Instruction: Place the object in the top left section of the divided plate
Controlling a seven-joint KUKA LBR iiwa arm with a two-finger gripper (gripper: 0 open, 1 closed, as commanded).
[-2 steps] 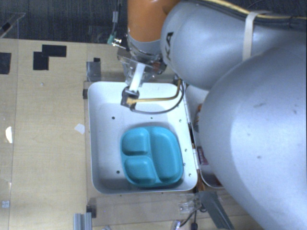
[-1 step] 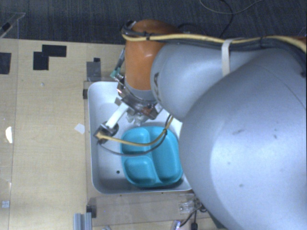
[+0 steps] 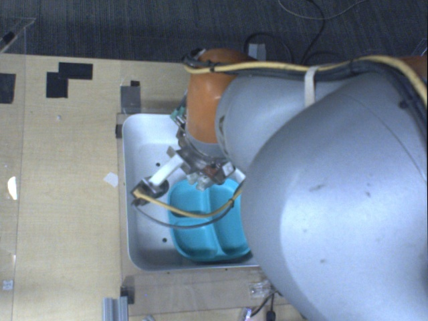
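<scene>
The counter (image 3: 60, 179) lies to the far left of the end effector and carries black markers near its upper edge. To the immediate left of the end effector, the white bin (image 3: 140, 179) shows its bare floor and left wall.

The end effector (image 3: 200, 176) hangs over the bin, directly above the upper edge of the blue divided plate (image 3: 204, 226). A yellow cable (image 3: 180, 211) loops below and to the left of it, crossing the plate. The plate extends from beneath the end effector toward the lower right, where the grey arm (image 3: 334, 199) covers part of it.

Task progress: the object to be placed cannot be identified. No item is visible in the exposed sections of the plate, and the top left section sits under the end effector, so placement is judged not yet confirmed.

End effector state: the wrist assembly hides the fingers, so it cannot be told whether they are spread, closed, or holding anything. No contact with the plate can be confirmed.
</scene>
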